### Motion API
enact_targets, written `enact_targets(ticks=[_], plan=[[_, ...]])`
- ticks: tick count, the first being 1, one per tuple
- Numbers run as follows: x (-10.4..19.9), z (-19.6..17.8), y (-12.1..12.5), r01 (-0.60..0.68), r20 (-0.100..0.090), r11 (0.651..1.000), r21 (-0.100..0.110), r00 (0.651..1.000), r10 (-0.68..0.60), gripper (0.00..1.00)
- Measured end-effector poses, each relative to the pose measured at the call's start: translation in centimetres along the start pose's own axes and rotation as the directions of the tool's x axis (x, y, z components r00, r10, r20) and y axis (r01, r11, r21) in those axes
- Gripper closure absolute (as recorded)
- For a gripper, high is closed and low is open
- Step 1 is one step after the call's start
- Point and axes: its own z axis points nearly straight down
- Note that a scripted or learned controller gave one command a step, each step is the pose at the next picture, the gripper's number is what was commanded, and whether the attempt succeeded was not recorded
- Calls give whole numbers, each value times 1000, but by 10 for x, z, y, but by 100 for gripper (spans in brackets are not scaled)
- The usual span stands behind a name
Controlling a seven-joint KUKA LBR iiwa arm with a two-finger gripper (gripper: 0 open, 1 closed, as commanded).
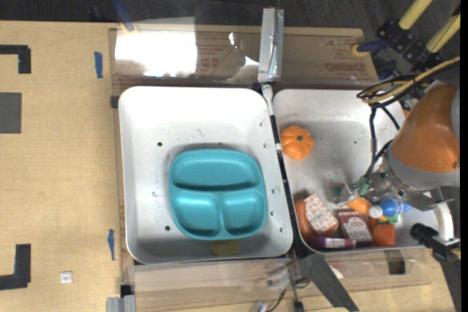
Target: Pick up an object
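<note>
The near edge of the worktop (51, 157) carries two shallow white bins side by side.

Right bin (329, 113), near edge: a cluster of small items lies along the front wall. It includes a red-and-white packet (319, 212), a second packet with a dark red label (355, 226), an orange item (302, 219) at the cluster's left end, partly under the first packet, and a red-orange item (384, 234) at its right end. The items touch or overlap one another.

The gripper (374, 199) is positioned directly above the right part of this cluster, low in the bin. A small blue-and-white piece (387, 210) and an orange piece (359, 205) appear just beside it. Whether the gripper is released or clenched cannot be determined, and no item is visibly grasped.

The arm (428, 139), with its orange band, enters from the right and covers the right wall of the bin.

Left bin (146, 113), near half: a teal divided plate (217, 191) with three compartments lies flat on the floor of the bin.

Right bin, far half: a small orange pumpkin (297, 142) sits alone near the divider between the bins, well apart from the cluster.

Beyond the bins, a clear plastic sheet (190, 47) lies over cardboard.
</note>
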Motion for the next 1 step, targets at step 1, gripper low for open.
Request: enact_targets(ticks=[1], plan=[[2,14,123,10,-3,1000,8,1000,-10,100]])
